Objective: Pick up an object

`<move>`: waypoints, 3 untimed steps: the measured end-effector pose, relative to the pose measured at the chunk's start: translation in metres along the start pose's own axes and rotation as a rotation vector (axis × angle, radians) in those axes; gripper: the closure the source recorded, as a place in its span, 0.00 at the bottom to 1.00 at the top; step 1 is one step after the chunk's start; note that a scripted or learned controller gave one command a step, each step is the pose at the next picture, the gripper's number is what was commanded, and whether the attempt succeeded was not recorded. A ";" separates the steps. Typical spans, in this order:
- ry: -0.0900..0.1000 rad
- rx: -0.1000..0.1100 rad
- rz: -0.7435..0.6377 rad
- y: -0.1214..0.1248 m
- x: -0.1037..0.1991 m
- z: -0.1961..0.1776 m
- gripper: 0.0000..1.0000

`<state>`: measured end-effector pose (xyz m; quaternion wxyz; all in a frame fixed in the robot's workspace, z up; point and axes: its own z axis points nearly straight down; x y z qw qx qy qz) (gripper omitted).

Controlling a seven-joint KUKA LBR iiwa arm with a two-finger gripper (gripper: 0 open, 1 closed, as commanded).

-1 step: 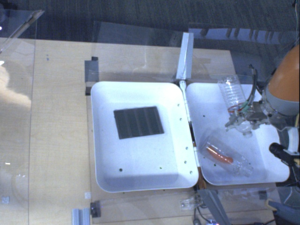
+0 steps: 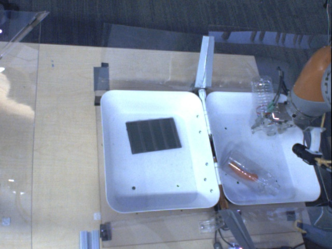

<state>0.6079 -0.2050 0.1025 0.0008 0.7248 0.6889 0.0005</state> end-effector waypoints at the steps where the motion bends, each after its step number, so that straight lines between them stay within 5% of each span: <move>1: 0.000 -0.001 0.000 0.000 0.000 0.000 0.00; 2: -0.005 0.018 -0.035 0.052 0.001 0.011 0.00; 3: -0.006 0.020 -0.507 0.056 -0.006 0.011 0.00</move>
